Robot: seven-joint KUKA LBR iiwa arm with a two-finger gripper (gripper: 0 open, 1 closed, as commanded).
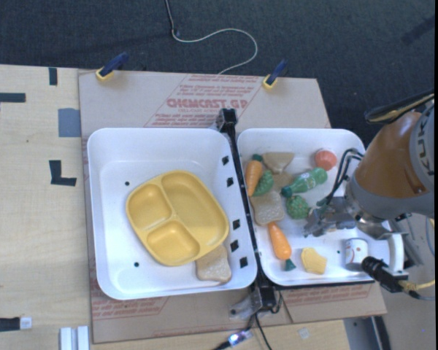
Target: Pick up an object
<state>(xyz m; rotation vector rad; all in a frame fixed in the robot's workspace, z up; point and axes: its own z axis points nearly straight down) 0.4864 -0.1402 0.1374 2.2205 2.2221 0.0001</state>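
Flanking cardboard [204, 108]; dark carpet [73, 20]

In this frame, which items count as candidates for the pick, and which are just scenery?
Job-related, all in the right bin:
- end effector
- two carrots
- broccoli
- tomato
- yellow piece

Lying about:
- yellow divided plate and bread slice in the left bin
- clamps
- white cable
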